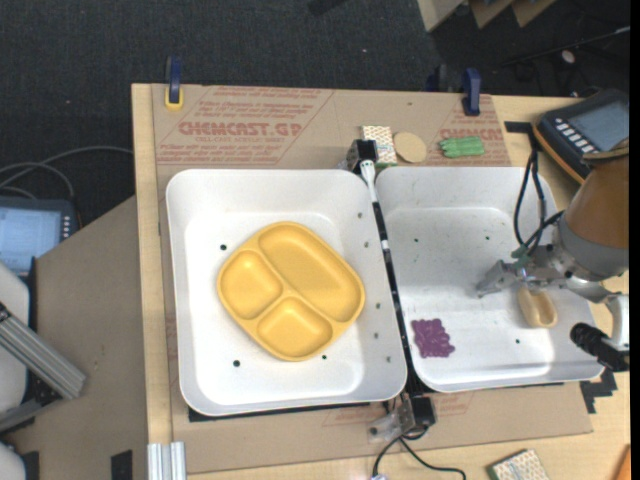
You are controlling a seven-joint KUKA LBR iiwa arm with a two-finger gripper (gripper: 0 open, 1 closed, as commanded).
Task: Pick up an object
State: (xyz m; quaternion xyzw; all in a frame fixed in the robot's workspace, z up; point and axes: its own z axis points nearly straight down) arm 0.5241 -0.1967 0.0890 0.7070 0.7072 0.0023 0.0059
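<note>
Nearest us, at the bench's front edge, we see a cable (400,438) trailing off below the seam between the two bins; just above it sits the left bin (200,368), which holds a yellow plate (290,288) with three compartments, lying flat and turned at an angle, near the bin's middle; the right bin (450,198) lies just beside it, their rims meeting along a dark strip.

In the right bin we find a purple cluster (433,337), like a small bunch of grapes, near the front left corner, well apart from the arm; toward the right side lies a tan piece (537,307), oblong and pale, resting on the bin floor.

The arm (600,218) comes in from the right, its orange band showing above the grey wrist; the gripper (520,276) hangs low over the right bin, one metal finger (492,281) splayed out to the left and the tan piece just beneath and beside the other; the fingers seem spread, but we cannot tell how far, nor whether they have hold of the tan piece; it looks to lie on the floor.

Behind the bins, on the cardboard, we see a tan disc (409,147) and a green thing (462,147) side by side; two blue clamps (174,82) grip the board's far edge.
</note>
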